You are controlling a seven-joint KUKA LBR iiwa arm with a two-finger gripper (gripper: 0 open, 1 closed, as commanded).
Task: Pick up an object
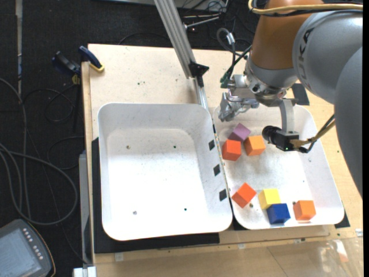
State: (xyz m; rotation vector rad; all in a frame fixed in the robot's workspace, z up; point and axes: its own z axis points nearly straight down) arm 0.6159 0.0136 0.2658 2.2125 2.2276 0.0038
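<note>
The right bin (323, 180) holds several small blocks. A purple block (240, 133) lies at its far end, with a red-orange block (232, 149) and an orange block (254, 145) just in front of it. Nearer the front lie another red-orange block (244, 194), a yellow block (268, 197), a blue block (278, 213) and an orange block (304, 210). My gripper (230, 112) hangs over the far left corner of the right bin, just above and behind the purple block. Nothing shows between its fingers.
The left bin (155, 166) stands beside the right one, sharing a middle rim. A slanted metal rail (176, 30) crosses the bench behind the bins. A blue and yellow clamp (86, 59) sits at the bench's far left corner. The arm's bulk covers the upper right.
</note>
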